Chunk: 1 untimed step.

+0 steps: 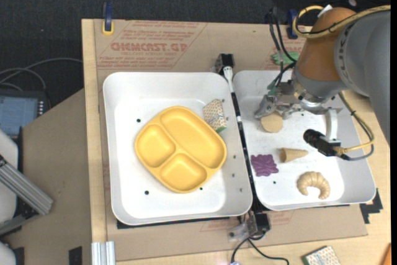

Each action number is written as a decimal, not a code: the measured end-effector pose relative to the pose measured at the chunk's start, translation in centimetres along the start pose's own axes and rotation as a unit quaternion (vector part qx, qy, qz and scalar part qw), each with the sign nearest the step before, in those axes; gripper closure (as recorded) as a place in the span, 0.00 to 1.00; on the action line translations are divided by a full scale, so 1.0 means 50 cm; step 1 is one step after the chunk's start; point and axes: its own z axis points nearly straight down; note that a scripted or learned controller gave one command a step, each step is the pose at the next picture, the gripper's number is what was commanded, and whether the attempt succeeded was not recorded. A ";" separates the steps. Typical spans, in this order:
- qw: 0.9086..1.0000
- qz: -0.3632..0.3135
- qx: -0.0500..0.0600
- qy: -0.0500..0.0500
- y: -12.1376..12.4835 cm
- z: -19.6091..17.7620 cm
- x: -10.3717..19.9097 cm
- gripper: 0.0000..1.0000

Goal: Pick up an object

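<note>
Objects for picking lay in the right bin (pixel 353 195), four of them. A small tan round piece (pixel 272 125), like a cookie, sat in the upper left part of that bin, directly under the gripper (pixel 277 106). The metal fingers reached down to the top edge of this piece and seemed to touch it, but the piece rested on the bin floor — I could not tell from this view whether the fingers were apart or together, or whether they clamped anything.

Below the round piece, near the middle of the bin, a small cone (pixel 292 155) lay on its side with the point toward the right. To its left, close to the left wall, was a purple bunch of grapes (pixel 264 164). A croissant (pixel 314 184) lay near the front edge, well apart from the gripper. A black cylinder part (pixel 319 142) with a yellow cable hung from the arm just right of the cone, partly above the bin floor.

The arm (pixel 347 46) came in from the right — its orange band above the wrist covered the upper right corner of the bin.

The left bin (pixel 118 152) held a yellow divided plate (pixel 180 148) with three compartments, tilted diagonally. A small patterned item (pixel 214 112) lay just beside the plate's upper right edge, near the wall between the bins. Both bins stood on a brown board (pixel 149 43) with red printing.
</note>
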 end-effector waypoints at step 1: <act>1.000 -0.005 -0.004 0.001 -0.001 -0.192 0.168 1.00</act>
